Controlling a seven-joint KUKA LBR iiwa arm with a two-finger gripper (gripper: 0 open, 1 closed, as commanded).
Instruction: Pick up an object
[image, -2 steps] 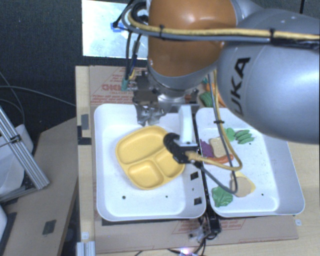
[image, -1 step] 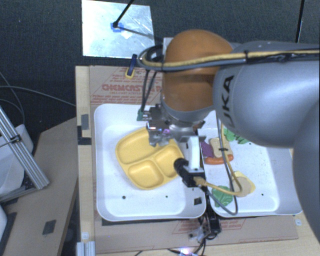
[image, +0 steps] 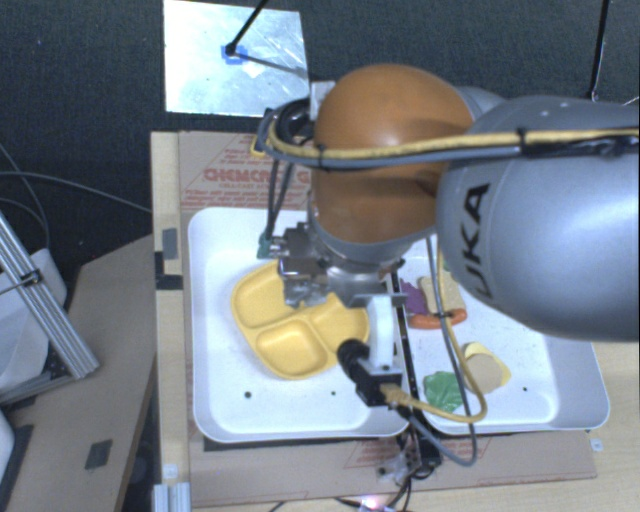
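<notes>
My jaws (image: 318, 300) are tucked under my own wrist, so I can't tell if they're wide, narrow or holding anything; the orange band and grey housing cover them from above. They sit low over the left bin (image: 215, 400), approx. right on top of the yellow tray (image: 285, 345).

That tray is the nearest thing to me: a divided plastic dish, lying flat, its front compartments poking out just ahead of me and to the left. My guess: light, stiff, prob. slick, and too broad to span. The rim or the ridge betw. compartments looks like the only place to pinch; a flat grab on the floor of it would slide off. Its back half is under me, so I can't judge the full shape or whether I'm touching it.

Off to my other side, in the right bin (image: 560, 410), smaller bits: a green thing (image: 442, 388) near the front, a pale yellow piece (image: 487, 367) just beside it, and an orange stick (image: 437, 320) w/ something tan (image: 445, 292) behind it. These look light, maybe soft, easier to close on. Much of that bin is cut off by my arm.

Both bins sit on cardboard on the tabletop (image: 110, 330). A cable hangs across the gap betw. the bins, blurring things there.
</notes>
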